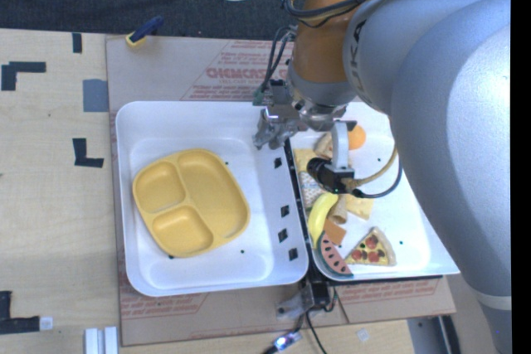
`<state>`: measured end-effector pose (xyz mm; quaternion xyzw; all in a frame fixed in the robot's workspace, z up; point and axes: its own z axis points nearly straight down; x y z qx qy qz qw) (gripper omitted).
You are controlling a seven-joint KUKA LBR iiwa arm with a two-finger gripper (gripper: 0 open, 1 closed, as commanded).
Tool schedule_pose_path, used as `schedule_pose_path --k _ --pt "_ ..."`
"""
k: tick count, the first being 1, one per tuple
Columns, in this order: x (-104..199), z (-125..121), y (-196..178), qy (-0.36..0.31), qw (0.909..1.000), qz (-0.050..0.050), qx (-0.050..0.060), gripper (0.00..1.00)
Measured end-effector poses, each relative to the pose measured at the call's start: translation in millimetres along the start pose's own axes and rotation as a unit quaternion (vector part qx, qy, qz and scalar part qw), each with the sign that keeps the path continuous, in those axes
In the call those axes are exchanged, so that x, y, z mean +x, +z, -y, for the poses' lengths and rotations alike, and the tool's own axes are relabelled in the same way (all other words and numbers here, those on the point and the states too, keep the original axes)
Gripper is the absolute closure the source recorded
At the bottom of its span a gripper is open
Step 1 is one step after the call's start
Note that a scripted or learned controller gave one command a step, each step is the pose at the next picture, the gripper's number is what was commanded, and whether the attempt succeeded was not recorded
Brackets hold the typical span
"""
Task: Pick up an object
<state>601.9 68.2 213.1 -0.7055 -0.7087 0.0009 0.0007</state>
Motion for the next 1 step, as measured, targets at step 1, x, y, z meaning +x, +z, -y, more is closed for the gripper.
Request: schedule_pose_path --k 1 --pt "-4.0 -1.6 -0.9 0.001 1.0000 0.001 -0.001 1.00"
